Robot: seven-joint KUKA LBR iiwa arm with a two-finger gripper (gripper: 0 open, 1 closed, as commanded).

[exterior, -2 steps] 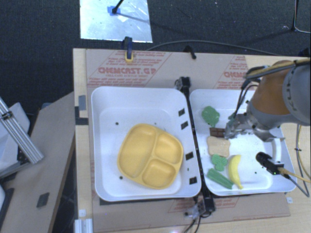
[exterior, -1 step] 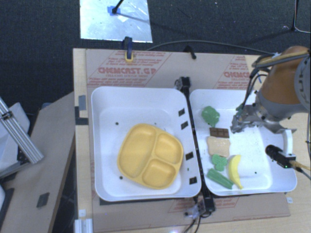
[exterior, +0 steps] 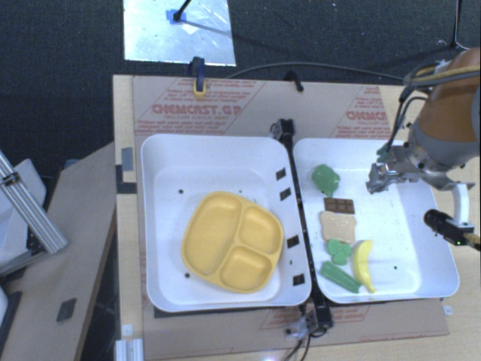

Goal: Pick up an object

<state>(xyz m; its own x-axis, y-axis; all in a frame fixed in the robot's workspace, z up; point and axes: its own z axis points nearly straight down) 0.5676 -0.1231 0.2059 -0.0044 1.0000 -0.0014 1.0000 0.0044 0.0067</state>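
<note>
Gleaming curved banana (exterior: 364, 264), plastic-smooth

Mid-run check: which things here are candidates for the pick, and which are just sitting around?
For the job:
gripper, over the right bin
green piece
chocolate bar
bread slice
banana
green vegetable

Just lying about:
yellow divided tray in the left bin
clamp at the board's far edge

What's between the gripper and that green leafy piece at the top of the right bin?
In the camera view, bare white floor of the right bin separates the gripper from the green leafy piece. The other food items lie lower in that bin.
</note>
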